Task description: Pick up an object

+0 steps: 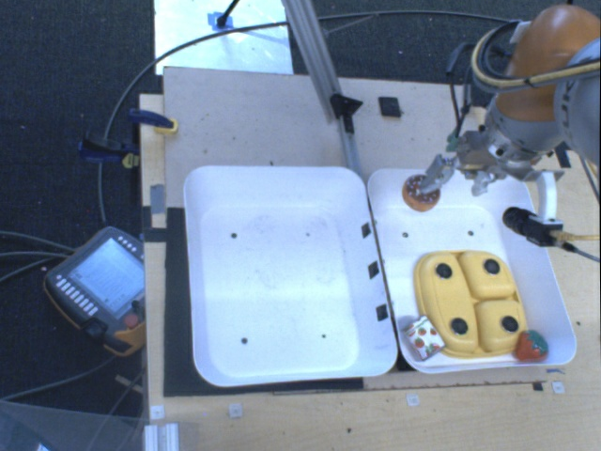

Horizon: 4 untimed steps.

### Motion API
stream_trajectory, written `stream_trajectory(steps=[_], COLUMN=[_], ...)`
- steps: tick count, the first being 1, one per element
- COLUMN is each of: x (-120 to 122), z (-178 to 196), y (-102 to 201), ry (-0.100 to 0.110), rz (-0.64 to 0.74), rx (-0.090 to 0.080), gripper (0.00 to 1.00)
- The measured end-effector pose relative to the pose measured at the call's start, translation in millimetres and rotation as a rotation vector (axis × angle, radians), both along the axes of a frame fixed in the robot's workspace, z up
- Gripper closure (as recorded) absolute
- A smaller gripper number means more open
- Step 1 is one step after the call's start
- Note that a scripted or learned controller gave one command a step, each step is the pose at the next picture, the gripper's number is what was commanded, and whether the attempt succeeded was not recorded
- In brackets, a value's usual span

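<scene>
Target object: round brown doughnut-like toy (421, 194), lying in the right bin (540, 261) close to its far rim, toward the far-left corner.
Gripper: the gripper (457, 175) hangs over the far rim of the right bin; 1 finger (435, 175) slants down to the toy and overlaps its upper edge, a 2nd finger points toward the bin's right side; the fingers are spread wide, with nothing between them.
Arm: grey links with an orange band (554, 40), reaching in from the right.
Other contents, right bin: yellow 4-section tray (470, 301) with a dark spot in each section, in the near half; small patterned white block (423, 338) touching the tray's near-left corner; red strawberry-like toy (531, 346) in the near-right corner.
Open room: bare white floor lies between the round toy and the yellow tray.
Left bin: the left bin (211, 280) sits beside the right bin; 3 black clips (373, 270) lie along the shared edge.
Bench: brown board (244, 111) under both bins; blue-and-yellow clamp (150, 120) at its left edge.
Pendant: handheld control unit (99, 285) left of the bench; its screen text is too small to read.
</scene>
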State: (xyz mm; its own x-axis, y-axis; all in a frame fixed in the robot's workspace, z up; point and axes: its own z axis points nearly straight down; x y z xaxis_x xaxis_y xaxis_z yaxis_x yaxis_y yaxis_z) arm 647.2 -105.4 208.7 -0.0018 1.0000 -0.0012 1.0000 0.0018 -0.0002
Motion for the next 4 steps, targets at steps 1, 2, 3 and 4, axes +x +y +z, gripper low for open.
stream_trajectory(steps=[1, 2, 3, 4], x=[-8.4, -0.7, 0.5, -4.1], z=[-46.7, -91.4, -78.1, -15.4], y=[-3.3, -6.2, -6.2, -4.3], ry=[0.002, 0.0, -0.005, -0.007], rz=[-0.001, 0.0, 0.001, 0.003], rx=[0.0, 0.0, 0.0, 0.001], gripper=[0.0, 0.0, 1.0, 1.0])
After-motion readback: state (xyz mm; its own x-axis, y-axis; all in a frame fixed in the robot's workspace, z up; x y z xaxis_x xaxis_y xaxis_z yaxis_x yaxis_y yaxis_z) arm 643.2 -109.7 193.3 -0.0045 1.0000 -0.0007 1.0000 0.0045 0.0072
